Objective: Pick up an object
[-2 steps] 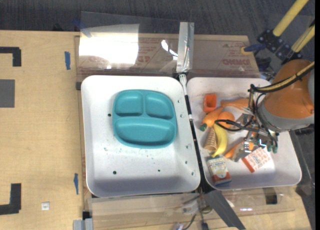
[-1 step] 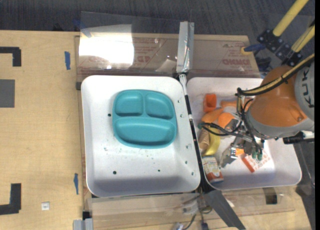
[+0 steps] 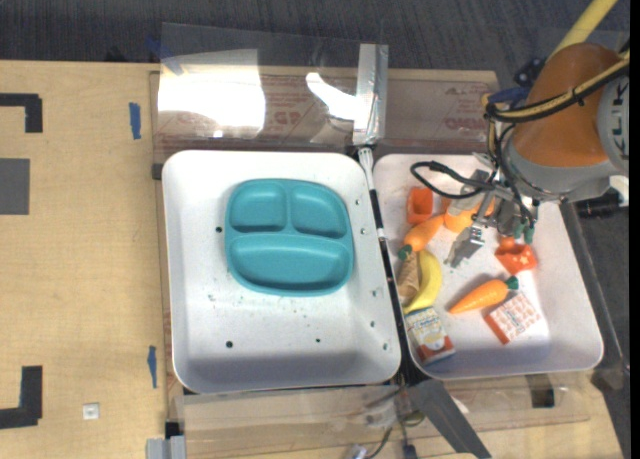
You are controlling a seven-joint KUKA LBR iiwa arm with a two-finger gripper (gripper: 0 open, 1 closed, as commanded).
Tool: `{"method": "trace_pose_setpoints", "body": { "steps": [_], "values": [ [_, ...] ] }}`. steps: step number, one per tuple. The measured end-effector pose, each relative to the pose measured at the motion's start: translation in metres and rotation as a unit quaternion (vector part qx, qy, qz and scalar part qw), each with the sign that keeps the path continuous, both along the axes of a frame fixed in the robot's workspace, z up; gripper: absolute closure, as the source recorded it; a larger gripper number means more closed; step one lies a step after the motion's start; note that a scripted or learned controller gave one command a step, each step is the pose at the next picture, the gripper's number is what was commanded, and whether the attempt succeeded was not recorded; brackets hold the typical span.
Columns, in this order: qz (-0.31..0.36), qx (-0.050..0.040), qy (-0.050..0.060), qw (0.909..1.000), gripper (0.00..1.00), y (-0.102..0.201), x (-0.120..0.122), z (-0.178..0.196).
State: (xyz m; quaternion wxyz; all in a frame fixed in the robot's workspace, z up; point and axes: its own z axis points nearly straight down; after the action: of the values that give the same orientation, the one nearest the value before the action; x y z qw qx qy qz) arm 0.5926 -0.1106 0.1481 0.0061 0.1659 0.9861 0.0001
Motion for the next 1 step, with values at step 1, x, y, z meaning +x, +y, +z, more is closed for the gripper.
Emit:
{"method": "trace_pose_setpoints", "body": {
  "steps": [1],
  "values": [
    [-0.038,-0.0005,-0.004,0.9993,0.00,0.0108,-0.0019,-0.0478]
  ]
}}
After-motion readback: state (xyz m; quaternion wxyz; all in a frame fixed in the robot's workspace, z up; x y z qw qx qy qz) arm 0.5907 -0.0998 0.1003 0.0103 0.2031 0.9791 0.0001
